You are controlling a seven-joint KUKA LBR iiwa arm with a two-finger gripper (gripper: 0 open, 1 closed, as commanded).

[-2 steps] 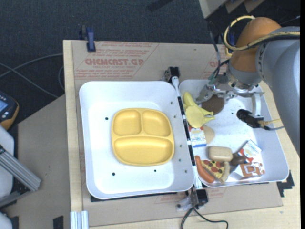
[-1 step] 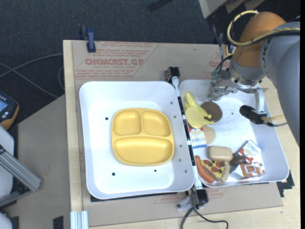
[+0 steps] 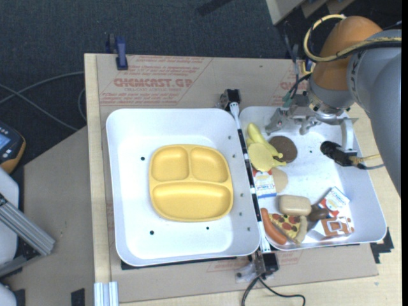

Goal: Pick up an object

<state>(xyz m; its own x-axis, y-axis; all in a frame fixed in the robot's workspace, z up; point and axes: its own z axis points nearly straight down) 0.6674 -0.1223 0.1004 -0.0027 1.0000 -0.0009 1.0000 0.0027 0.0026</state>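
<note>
At the back edge of the right bin point(image 3: 319, 171), the grey arm point(image 3: 376, 75) is hanging its gripper point(image 3: 299, 121) over the toy food; whether it's open or closed can't be told from this angle, and nothing is showing as held. The nearest candidate, a brown disc point(image 3: 285, 148), is lying just in front of the gripper, toward the bin's back-left, touching a yellow toy point(image 3: 262, 155) beside the banana point(image 3: 254, 133) along the left wall. More pieces are crowding the front: a bun point(image 3: 294, 204), a hot dog point(image 3: 271, 227), a pizza slice point(image 3: 289, 223) and small cartons point(image 3: 336, 225) toward the front-right corner. The left bin point(image 3: 127, 171) is carrying a yellow divided tray point(image 3: 190, 182) at its centre.

Judgement: the pick is looking not yet made. The disc is flat and low, so a good try is likely needing a straight descent, centred on it and w/ clearance from the yellow toy, closing low across its width. Approx. centring is risking a slip or a nudge into the neighbours; the bun, being taller, may be offering an easier grab.
</note>
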